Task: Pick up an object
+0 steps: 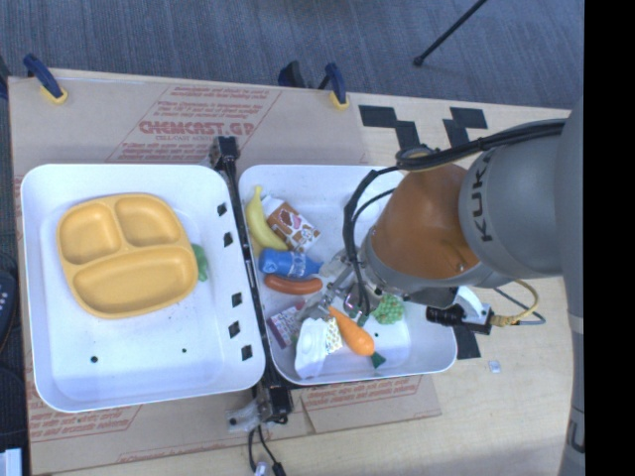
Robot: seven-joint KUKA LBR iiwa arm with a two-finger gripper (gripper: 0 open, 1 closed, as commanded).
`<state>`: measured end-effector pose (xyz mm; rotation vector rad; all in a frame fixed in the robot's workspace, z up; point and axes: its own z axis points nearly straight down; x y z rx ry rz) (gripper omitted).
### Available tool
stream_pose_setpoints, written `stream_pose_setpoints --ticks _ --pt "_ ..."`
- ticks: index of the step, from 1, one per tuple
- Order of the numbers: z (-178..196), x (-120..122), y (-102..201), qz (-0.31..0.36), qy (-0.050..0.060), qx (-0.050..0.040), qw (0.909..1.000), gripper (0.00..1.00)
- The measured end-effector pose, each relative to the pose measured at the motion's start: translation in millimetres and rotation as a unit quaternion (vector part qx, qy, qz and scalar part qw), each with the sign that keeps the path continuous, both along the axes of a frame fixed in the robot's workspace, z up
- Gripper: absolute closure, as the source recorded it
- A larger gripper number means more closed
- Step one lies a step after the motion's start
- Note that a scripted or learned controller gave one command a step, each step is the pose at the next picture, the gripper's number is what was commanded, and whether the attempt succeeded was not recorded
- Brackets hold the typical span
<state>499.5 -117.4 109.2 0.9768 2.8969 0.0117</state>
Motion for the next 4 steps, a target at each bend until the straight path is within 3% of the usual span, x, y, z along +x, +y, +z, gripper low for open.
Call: stream_pose_setpoints --ticks 4 --pt "2.4 1.4 0.2 0.096 0.001 -0.0074 0.9953 0.00"
